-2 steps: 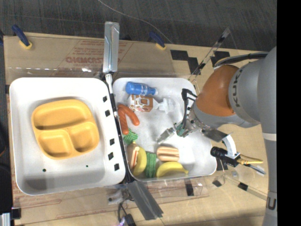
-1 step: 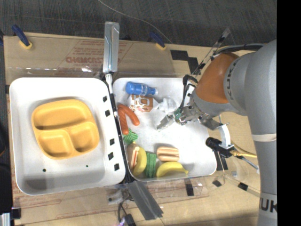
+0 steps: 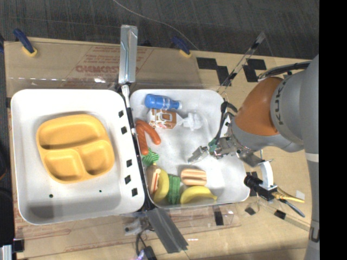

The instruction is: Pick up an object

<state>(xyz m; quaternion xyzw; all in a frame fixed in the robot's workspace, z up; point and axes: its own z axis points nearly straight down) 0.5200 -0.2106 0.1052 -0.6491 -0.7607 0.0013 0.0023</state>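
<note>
Over the right bin (image 3: 230,191) I see the gripper (image 3: 199,154) low above the white floor, reaching in from the right below the orange band of the arm (image 3: 271,112). Its metal fingers (image 3: 195,155) point left and slightly down, and from this angle I cannot tell whether they are apart or together; nothing sits visibly between them.

Nearest to the fingertips lies the hot dog (image 3: 193,176), a small tan bun with a reddish strip running through its middle. It sits just below the gripper, apart from it, with its long axis nearly left to right across my view. Just below it, the yellow banana (image 3: 196,194) curves along the bin's near wall, also lying roughly left to right, its tip toward the right.

Along the bin's left side I see a red sausage (image 3: 148,132) slanting from upper left to lower right, a green leafy piece (image 3: 151,157) below it, and a green item (image 3: 174,188) beside a yellow and red piece (image 3: 156,182) at the near left corner. Toward the far wall lie a blue bottle (image 3: 161,102) on its side, cap to the right, a brown and white carton (image 3: 162,119) under it, and a crumpled clear wrapper (image 3: 195,122).

The left bin (image 3: 27,199) holds a yellow divided tray (image 3: 75,147).
</note>
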